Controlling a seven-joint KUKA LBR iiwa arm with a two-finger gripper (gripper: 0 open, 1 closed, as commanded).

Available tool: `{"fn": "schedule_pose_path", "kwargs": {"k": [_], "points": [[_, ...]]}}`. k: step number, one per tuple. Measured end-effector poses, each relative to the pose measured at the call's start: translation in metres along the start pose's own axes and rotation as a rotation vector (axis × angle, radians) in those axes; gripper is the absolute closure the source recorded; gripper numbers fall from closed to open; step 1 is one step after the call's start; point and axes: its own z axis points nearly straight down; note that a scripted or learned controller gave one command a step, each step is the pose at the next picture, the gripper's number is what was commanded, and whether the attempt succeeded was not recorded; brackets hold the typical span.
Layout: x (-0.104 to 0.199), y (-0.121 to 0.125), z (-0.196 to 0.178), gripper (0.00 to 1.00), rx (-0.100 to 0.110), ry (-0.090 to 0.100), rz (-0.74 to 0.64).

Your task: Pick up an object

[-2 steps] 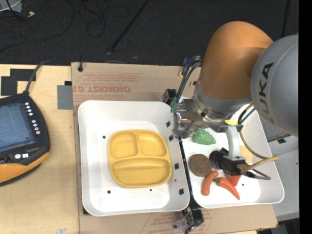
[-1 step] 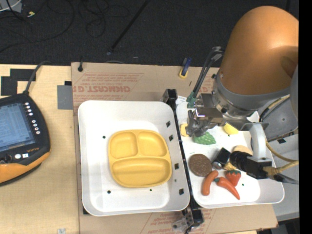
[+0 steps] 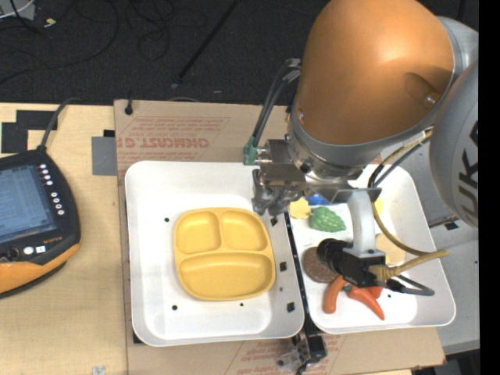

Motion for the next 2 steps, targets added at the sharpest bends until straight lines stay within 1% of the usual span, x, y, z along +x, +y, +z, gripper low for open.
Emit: {"fn": "schedule_pose_path", "kwargs": {"k": [1,2], "points": [[-0.059,0.000,0.040,1.00,0.007,-0.005,0.013],[-0.051,0.000,-0.005,1.00,-0.001,-0.002,0.007]]}}
